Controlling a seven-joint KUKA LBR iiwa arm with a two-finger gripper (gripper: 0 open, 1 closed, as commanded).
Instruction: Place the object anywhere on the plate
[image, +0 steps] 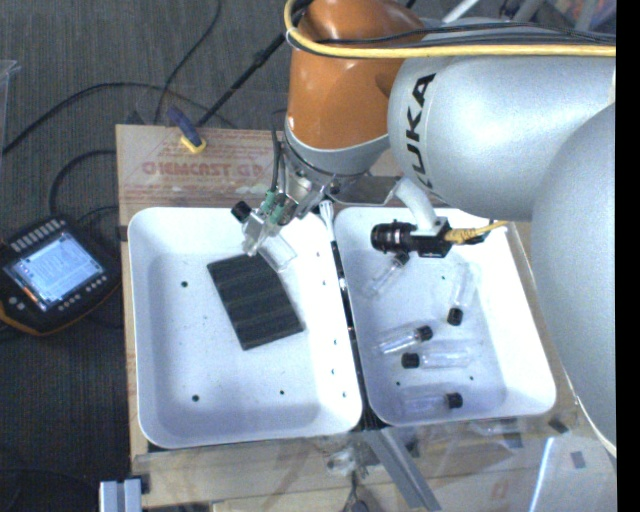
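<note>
A clear plastic vial with a black cap (262, 228) sits clamped in the arm's jaws, hanging over the left white bin (170, 400), just above the dark ribbed rectangular plate's (254, 301) upper end.

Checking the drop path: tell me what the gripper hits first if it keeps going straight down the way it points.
Most likely the upper end of the dark ribbed plate in the left bin. The gripper hangs just above that edge, with a clear vial at its tip; height is hard to judge from this slant.
</note>
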